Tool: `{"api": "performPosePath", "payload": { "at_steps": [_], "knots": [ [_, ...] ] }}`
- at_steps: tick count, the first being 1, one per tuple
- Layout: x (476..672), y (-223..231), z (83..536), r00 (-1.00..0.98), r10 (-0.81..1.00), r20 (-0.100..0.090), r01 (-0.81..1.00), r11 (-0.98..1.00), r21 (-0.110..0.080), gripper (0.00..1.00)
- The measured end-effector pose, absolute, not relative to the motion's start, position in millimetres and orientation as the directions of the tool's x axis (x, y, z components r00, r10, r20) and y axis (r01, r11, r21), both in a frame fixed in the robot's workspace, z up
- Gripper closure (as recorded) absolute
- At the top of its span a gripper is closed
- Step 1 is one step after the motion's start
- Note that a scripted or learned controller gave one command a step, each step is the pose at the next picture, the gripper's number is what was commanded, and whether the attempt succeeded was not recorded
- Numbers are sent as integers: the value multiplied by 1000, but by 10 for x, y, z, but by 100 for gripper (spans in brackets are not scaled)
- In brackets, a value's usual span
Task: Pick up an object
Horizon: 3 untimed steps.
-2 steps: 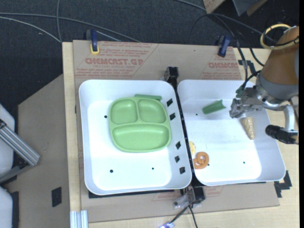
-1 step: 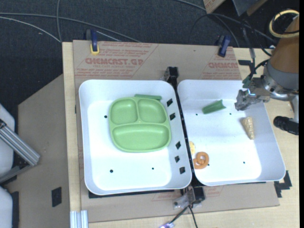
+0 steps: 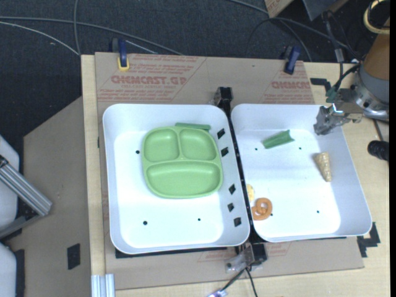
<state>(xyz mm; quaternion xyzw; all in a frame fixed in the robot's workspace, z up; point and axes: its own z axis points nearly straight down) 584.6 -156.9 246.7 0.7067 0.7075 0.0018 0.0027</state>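
In the right bin (image 3: 346, 221) lie a green stick-shaped piece (image 3: 276, 140) near the back, a beige cone-shaped piece (image 3: 324, 166) toward the right, and an orange ring (image 3: 262, 208) at the front left with a small yellow bit (image 3: 250, 192) just behind it. The left bin (image 3: 124, 228) holds a green divided plate (image 3: 182, 163), and a thin dark-green item (image 3: 193, 127) lies against the plate's far rim. My gripper (image 3: 324, 122) hangs over the right bin's back right corner, above and behind the beige cone. Nothing shows in its grasp.
The grey arm (image 3: 371, 98) comes in from the right past the bin's rim. A black divider with clips (image 3: 228, 159) runs between the bins. Blue clamps (image 3: 123, 54) (image 3: 291, 59) pin the cardboard base at the back. Cables trail over the dark floor.
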Motion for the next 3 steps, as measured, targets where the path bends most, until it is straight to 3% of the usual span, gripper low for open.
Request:
{"api": "performPosePath", "payload": {
  "at_steps": [1, 3],
  "knots": [
    [5787, -1026, 2533, -6, 1000, 3, 1000, 6, -1, 100],
    [5421, 77, 2457, -6, 1000, 3, 1000, 6, -5, 100]
  ]
}}
